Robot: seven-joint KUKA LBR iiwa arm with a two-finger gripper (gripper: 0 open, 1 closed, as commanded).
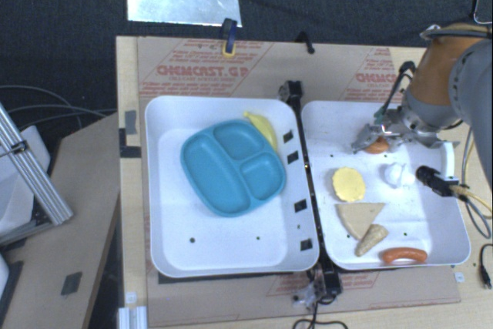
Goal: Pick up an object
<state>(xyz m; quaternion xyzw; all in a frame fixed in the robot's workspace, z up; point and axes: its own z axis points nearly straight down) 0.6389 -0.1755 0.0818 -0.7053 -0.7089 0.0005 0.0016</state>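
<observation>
**Closing on the orange piece in the right bin**

Nearest the camera, at the front edge of the right bin, a sausage lies along the wall. Just behind it sit a cone and a tan wedge, touching or nearly so. Farther back in that bin is a yellow disc, and to its right a small white lump. Behind the lump, near the bin's back half, lies the orange piece, and my gripper is right over it, low and touching or almost touching. Whether my fingers are wide or narrow I cannot tell; the metal tips blur into the piece, and I cannot say it is held.

My judgement: this is the grasp step on the orange piece. To do it well I should centre it between the fingers, press down to the bin floor, close fully, then lift straight up, keeping off the white lump close by.

Left of the right bin, a blue tray and a banana fill the other bin.
</observation>
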